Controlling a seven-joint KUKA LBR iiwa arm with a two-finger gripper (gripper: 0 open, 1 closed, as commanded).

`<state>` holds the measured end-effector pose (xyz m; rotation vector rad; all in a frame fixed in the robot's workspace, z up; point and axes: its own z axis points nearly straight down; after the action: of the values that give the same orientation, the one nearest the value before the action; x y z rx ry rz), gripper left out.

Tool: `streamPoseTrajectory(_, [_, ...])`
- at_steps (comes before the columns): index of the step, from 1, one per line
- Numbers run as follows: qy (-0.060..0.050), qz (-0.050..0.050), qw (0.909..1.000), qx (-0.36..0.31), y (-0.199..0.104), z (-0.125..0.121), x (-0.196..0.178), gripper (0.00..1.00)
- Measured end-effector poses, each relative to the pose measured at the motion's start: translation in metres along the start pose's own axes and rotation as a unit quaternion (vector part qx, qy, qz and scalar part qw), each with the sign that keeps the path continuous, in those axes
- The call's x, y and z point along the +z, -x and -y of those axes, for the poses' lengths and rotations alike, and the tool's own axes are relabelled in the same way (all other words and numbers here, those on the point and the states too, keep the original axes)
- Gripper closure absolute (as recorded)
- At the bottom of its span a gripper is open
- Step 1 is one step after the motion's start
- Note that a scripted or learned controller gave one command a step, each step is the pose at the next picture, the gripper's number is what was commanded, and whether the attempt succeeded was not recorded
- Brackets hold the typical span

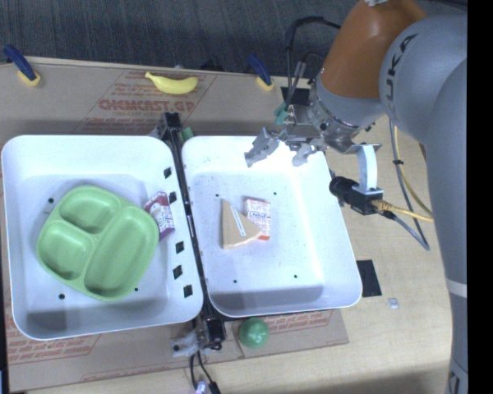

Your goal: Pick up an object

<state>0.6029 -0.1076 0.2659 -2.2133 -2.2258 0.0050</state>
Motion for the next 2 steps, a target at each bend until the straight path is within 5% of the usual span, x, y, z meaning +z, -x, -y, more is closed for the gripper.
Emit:
streamPoseTrajectory(1, [0.002, -0.001, 1.0, 0.0, 0.0261, 0.0426, 0.171, 0.0])
streamPoseTrajectory(2, [0.0, 0.0, 1.0, -0.003, 0.0268, 0.0428, 0.1613, 1.0])
